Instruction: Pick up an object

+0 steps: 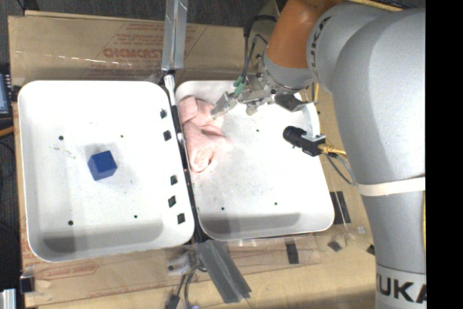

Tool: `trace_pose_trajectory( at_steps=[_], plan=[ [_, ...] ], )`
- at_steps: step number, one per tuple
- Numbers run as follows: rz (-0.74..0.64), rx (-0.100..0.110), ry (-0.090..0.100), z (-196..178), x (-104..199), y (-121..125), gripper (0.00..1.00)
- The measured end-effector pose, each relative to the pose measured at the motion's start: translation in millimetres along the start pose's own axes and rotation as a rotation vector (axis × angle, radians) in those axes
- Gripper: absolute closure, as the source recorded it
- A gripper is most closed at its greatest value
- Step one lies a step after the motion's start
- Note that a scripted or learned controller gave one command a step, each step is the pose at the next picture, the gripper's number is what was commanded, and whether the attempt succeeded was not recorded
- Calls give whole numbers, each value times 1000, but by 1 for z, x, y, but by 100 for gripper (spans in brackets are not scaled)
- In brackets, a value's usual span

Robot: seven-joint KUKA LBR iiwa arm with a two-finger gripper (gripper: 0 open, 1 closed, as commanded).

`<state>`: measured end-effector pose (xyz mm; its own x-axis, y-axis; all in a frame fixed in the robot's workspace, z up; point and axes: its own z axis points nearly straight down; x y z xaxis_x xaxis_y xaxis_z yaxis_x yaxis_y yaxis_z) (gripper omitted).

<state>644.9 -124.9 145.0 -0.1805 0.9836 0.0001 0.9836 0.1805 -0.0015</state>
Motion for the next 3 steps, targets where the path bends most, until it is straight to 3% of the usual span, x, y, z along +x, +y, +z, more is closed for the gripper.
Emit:
trace_pose_trajectory(
  at_steps=[1,3],
  plan=[
    [-38,-2,0,52,19,12,0],
    [-145,-3,-2,51,31,-29,0]
  ],
)
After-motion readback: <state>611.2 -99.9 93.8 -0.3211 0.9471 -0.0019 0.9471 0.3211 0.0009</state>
